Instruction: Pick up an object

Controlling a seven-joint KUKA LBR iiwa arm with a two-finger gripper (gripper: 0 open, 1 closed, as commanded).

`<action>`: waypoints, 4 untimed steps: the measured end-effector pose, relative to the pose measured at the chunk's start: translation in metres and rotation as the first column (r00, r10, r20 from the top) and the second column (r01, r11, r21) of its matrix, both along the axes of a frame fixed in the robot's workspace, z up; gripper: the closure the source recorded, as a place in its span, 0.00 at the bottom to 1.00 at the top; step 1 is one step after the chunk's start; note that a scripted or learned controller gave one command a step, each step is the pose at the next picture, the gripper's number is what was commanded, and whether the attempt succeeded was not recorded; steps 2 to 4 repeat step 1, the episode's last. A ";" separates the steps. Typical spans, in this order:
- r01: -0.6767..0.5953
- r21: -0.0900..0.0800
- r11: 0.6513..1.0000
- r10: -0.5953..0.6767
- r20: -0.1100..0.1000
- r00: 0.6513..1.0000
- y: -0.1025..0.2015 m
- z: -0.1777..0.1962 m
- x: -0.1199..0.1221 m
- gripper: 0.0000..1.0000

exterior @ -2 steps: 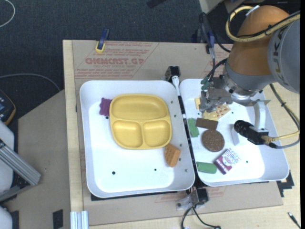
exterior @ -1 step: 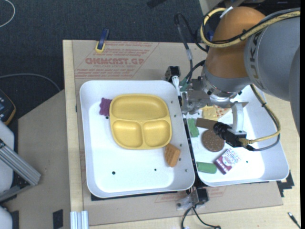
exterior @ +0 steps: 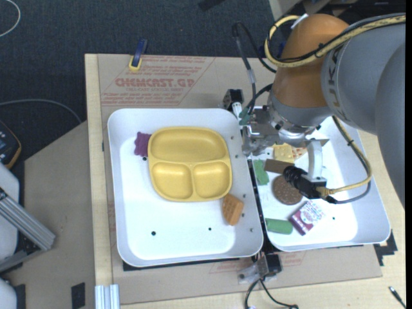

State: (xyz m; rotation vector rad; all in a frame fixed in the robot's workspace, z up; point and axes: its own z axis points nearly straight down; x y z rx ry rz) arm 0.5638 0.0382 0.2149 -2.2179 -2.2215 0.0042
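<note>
Over the right white bin (exterior: pixel 360 227), the gripper (exterior: pixel 273 140) hovers above a tan cracker-like piece (exterior: pixel 283 152) and brown disc (exterior: pixel 287 190) (its grasp state: cannot tell); next, descend squarely onto one.

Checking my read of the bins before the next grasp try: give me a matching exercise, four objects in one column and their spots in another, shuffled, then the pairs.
Objects:
1. yellow divided plate
2. purple item
3. tan block
4. green block

Places:
A. right bin, near its front edge, left of a purple packet
B. middle of the left bin
C. left bin, beside the plate's front right corner
D. left bin, against the plate's left rear edge

Pairs: 1-B, 2-D, 3-C, 4-A
</note>
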 end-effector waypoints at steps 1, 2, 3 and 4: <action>0.000 0.000 1.000 0.000 0.006 1.000 0.006 0.010 0.002 1.00; 0.000 0.000 1.000 0.000 0.006 1.000 0.006 0.010 0.002 1.00; 0.000 0.000 1.000 0.000 0.006 1.000 0.006 0.010 0.002 1.00; 0.000 0.000 1.000 0.000 0.006 1.000 0.006 0.010 0.002 1.00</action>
